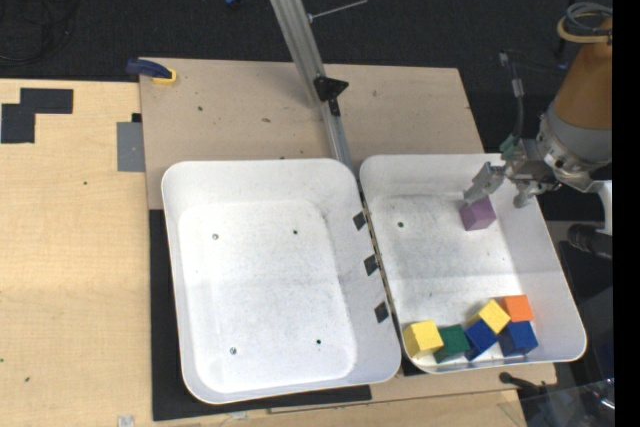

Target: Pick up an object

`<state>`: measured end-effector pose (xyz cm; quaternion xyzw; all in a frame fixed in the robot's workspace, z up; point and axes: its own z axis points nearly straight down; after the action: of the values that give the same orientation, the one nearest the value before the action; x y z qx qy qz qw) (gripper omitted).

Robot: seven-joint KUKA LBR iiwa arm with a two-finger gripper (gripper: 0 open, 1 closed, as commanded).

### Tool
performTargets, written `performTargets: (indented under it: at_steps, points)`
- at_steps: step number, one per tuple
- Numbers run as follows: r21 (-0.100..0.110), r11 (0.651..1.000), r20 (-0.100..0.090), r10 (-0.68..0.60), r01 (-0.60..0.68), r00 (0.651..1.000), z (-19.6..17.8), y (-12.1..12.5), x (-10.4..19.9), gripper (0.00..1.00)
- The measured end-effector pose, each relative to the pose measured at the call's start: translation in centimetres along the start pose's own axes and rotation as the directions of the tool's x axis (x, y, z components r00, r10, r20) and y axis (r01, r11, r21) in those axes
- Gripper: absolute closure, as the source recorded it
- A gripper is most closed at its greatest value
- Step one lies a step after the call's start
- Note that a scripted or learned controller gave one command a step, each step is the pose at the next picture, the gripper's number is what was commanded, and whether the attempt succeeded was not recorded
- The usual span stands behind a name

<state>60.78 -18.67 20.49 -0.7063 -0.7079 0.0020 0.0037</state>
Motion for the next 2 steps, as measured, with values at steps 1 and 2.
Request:
performTargets:
  at_steps: [1,2]
  points:
    - [0.001,1.0,0.0,0.004,-0.004,1.0,5.5,-0.6,0.9,0.0]
    - [0.001,1.0,0.0,0.002,-0.002,1.0,11.0,-0.7,1.0,0.0]
